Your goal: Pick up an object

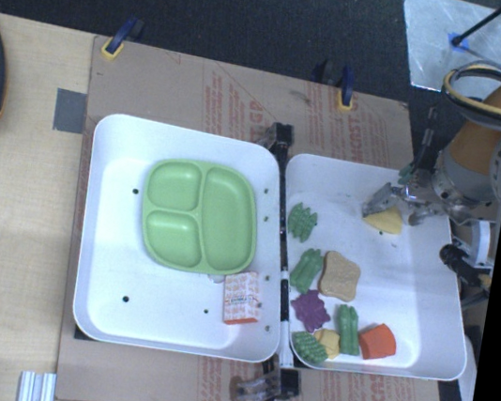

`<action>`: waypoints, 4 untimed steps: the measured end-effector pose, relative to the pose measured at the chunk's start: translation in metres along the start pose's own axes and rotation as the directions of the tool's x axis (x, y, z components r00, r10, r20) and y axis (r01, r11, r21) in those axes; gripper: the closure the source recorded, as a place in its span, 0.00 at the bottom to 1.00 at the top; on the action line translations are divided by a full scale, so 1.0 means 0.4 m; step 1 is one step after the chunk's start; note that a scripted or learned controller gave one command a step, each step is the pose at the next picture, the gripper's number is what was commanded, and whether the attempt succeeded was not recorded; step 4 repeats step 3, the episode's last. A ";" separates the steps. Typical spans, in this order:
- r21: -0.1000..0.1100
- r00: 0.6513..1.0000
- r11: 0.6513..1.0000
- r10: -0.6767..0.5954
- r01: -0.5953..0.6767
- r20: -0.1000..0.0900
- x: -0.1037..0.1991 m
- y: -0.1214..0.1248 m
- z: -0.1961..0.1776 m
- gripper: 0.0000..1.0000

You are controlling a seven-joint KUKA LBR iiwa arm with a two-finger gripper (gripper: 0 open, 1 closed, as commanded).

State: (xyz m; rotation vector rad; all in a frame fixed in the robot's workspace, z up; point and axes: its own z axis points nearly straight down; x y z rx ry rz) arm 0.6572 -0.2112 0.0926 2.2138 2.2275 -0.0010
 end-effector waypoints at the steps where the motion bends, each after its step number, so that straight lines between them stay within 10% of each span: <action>1: 0.004 1.000 1.000 -0.003 0.003 -0.002 0.001 -0.002 0.001 0.00; 4: 0.005 1.000 1.000 -0.003 0.003 -0.002 0.001 -0.002 0.001 0.00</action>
